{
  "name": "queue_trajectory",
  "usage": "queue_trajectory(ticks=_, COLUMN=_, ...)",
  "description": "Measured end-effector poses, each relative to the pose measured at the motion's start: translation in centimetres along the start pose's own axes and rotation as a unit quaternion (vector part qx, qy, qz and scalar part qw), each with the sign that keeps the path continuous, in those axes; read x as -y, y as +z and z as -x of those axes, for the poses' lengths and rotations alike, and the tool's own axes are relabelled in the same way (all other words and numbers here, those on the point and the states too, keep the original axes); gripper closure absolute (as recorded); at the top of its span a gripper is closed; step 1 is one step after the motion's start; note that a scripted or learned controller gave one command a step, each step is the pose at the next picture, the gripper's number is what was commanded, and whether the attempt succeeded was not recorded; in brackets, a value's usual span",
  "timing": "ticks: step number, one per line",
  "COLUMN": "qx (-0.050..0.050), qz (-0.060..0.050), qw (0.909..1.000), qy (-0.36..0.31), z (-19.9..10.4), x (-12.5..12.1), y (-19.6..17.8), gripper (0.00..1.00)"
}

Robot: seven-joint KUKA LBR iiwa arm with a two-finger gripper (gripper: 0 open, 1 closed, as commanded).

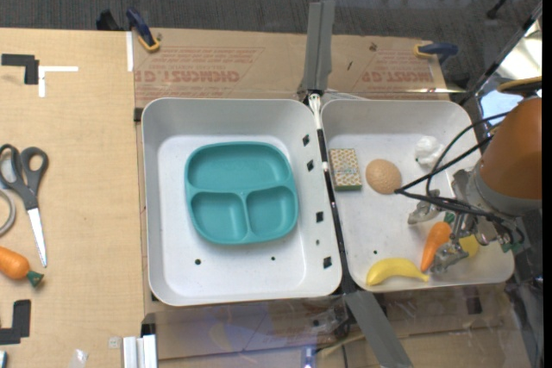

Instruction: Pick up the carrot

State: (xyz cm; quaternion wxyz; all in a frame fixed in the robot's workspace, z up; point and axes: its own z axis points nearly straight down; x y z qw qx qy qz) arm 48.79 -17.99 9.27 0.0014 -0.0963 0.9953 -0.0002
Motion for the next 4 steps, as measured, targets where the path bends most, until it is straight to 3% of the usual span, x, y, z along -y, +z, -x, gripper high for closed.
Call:
queue_trajectory(ticks=1, qx=0.002, qz=-0.001, qw=1.0, qy=-0.003, z=0.3, x=-0.1, y=-1.0, gripper=1.0)
queue_trajectory(ticks=2, qx=0.001, qz=0.0, qw=0.9995, qy=-0.031, z=3.8, x=-6.3, y=-4.0, gripper=1.0)
queue_trajectory(ticks=3, qx=0.001, qz=0.0, qw=1.0, qy=-0.008, z=4.2, x=-13.1, y=-9.9, gripper=1.0)
queue_trajectory(ticks=4, qx=0.0, qz=0.001, qw=0.9817, qy=-0.19, z=3.9, x=-18.9, y=-9.9, gripper=1.0)
